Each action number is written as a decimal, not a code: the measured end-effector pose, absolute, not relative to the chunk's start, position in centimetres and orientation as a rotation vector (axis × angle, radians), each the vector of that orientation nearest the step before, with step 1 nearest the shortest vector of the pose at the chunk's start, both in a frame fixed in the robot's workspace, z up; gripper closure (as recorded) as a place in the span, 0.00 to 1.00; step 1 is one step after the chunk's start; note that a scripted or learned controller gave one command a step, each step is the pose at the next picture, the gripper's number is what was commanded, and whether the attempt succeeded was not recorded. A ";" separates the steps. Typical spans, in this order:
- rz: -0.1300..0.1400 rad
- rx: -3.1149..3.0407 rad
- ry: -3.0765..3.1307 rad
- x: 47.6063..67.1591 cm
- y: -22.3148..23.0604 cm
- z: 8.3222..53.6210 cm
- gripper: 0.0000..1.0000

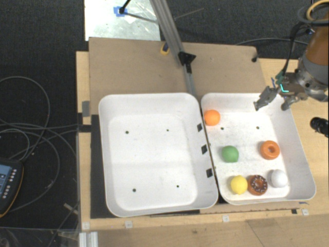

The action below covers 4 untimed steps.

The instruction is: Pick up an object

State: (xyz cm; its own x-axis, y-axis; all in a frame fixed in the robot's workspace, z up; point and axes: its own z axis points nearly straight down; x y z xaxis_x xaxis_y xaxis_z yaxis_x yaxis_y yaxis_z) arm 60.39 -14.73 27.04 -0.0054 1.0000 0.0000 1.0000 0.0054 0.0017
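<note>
The two-finger end effector (272, 101) hung with fingers spread apart, holding nothing, over the far right corner of the right shallow white plastic bin (303, 161). Below it lay an orange ball (212, 117), green ball (230, 154) and orange ring (270, 150).

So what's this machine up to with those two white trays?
A robot arm reaches in from the right, and its pincer hangs open above the far edge of the right tray, holding nothing. Its job is to pick something up. Six small toys lie in that tray: an orange ball, a green ball, an orange ring, a yellow ball, a brown doughnut and a white ball. None has been touched yet.
</note>
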 end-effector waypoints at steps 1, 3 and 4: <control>-0.002 2.218 2.228 61.3 -14.6 22.3 0.00; -0.003 2.217 2.229 63.1 -14.7 11.2 0.00; 0.004 2.212 2.226 63.3 -14.8 12.7 1.00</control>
